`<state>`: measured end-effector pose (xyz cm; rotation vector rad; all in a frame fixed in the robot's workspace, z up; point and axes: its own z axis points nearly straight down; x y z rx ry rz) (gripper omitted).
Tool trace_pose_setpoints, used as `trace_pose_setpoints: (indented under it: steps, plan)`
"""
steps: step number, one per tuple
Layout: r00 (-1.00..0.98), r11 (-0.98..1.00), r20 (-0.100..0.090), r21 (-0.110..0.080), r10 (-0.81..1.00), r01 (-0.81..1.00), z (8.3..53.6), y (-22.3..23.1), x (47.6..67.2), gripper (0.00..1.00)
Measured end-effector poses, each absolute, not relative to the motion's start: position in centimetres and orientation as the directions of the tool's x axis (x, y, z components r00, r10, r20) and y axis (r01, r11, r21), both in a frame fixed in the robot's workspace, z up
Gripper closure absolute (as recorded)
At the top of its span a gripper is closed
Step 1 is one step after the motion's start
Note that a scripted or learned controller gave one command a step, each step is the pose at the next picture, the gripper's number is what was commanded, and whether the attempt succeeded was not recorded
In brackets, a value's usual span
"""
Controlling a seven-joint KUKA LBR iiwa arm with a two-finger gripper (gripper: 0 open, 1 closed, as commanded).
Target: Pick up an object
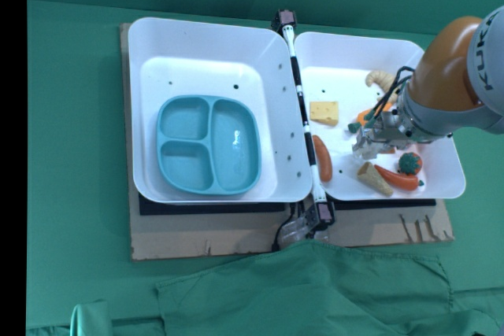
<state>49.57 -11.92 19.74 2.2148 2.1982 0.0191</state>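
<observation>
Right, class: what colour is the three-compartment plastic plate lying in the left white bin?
Light teal-blue all over; the three-compartment plastic plate shows plainly in the overhead camera view.

Toy foods lie scattered across the right bin (pixel 441 183), its floor the landmark. A yellow cheese wedge (pixel 324 112) sits flat near the bin's upper left. Below it, an orange-red sausage (pixel 321 157) lies lengthwise along the left wall. A tan cone (pixel 375 179) rests tilted near the front edge, just beside a carrot (pixel 398 178) and a green-topped strawberry (pixel 409 163). A pale croissant (pixel 379 78) lies toward the back wall.
</observation>
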Motion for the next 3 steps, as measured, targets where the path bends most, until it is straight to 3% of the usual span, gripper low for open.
trace_pose_setpoints:
  steps: [1,3]
  plan:
    - [0.002,-0.002,-0.002,0.009,1.000,1.000,25.1,-11.1,49.4,1.00]
    - [0.002,-0.002,-0.003,0.012,1.000,1.000,37.5,-11.0,50.5,1.00]
